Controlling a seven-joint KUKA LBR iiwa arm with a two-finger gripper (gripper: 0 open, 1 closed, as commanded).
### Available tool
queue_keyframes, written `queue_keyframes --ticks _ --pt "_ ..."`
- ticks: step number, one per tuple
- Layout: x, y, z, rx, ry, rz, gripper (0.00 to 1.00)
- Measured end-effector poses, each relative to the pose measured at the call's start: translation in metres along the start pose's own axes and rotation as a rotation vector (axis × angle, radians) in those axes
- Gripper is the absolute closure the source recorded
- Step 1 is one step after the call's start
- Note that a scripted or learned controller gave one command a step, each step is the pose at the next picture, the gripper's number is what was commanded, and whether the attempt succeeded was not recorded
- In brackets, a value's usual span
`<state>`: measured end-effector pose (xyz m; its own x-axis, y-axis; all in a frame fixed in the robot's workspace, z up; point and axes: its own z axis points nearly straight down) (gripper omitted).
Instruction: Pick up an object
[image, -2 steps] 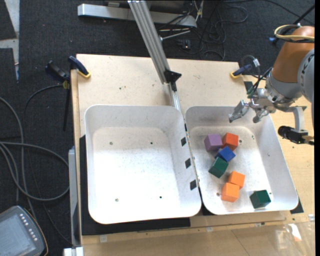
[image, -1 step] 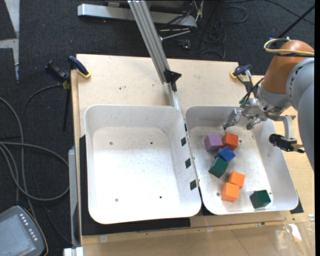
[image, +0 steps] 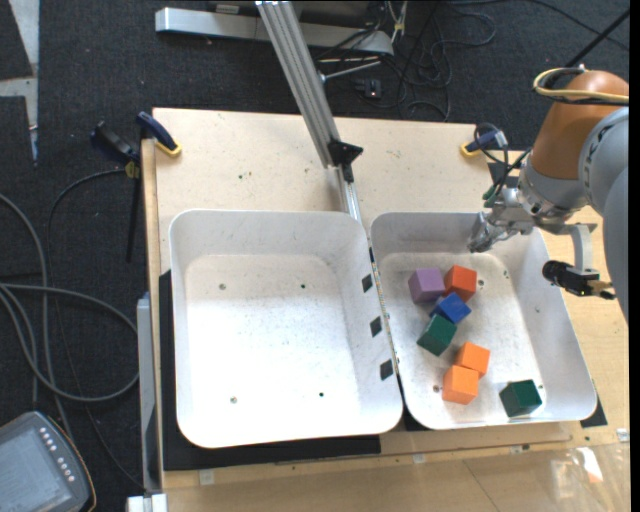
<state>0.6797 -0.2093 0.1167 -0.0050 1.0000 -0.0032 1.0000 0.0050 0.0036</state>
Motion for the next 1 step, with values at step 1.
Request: queue_keyframes --ticks 1 --pt "-0.0033 0.0017 -0.0652 -0.006 0.000 0.003 1.00"
